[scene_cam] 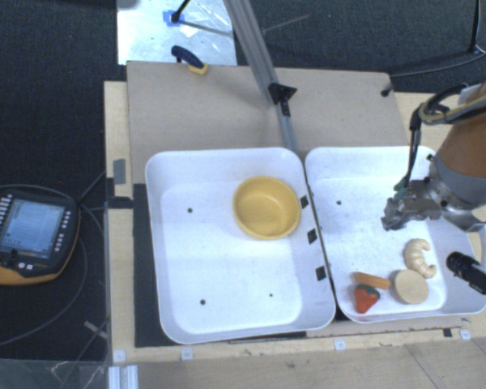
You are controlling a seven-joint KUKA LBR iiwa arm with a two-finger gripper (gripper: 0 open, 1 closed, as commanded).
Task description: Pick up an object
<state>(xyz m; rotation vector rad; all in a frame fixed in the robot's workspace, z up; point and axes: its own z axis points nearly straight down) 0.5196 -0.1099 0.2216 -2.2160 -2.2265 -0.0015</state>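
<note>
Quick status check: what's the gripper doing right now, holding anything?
Gripper: over the right bin, above the croissant; open or closed cannot be told, and nothing is visibly held.

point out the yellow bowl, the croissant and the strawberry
yellow bowl [266, 207], camera view, on the inner floor of the bowl, in the left bin.
croissant [419, 257], camera view, on the middle of its curved body, right bin.
strawberry [365, 299], camera view, on the red body below the green top.
</note>
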